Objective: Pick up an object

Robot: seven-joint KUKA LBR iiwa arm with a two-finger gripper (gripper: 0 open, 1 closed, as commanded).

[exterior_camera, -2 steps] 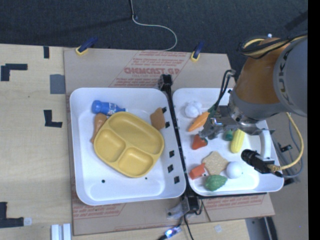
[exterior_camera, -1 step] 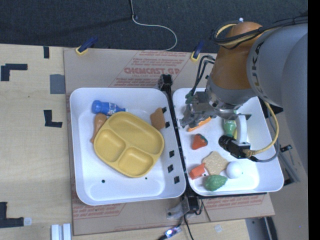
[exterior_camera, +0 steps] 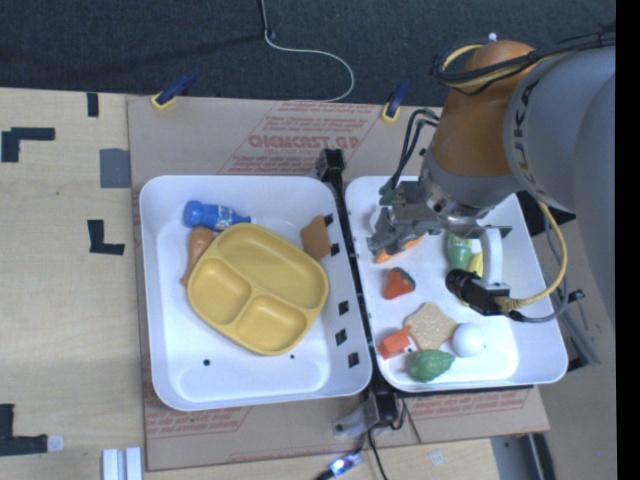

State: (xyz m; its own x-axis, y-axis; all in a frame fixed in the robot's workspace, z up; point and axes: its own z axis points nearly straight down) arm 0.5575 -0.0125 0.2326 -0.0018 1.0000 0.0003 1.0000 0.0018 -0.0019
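Orange piece (exterior_camera: 384, 256), left of centre in the right bin (exterior_camera: 540, 370), just peeking out beneath the jaws and touching or very nearly touching them (hard to call from this slant). Looks like the chosen target, judging by the arm (exterior_camera: 480, 138) bent down over exactly that spot from the right of the frame. Jaws low in the bin, apart or together impossible to tell, so no claiming a grip yet.

Just below, a red piece (exterior_camera: 398, 283), close enough to get nudged. Further down the frame, near the bin's lower rim: a tan cracker (exterior_camera: 432, 325), a white ball (exterior_camera: 467, 341), a green lump (exterior_camera: 430, 365) and a small red-orange block (exterior_camera: 394, 344), bunched together but well clear of the action. Green-and-yellow item (exterior_camera: 462, 253) off to the right, partly behind the wrist cabling.

Over in the left bin (exterior_camera: 170, 368), left alone: a yellow divided plate (exterior_camera: 258, 286) tilted across the middle, propped on something orange, with a blue bottle (exterior_camera: 213, 214) at its upper left.
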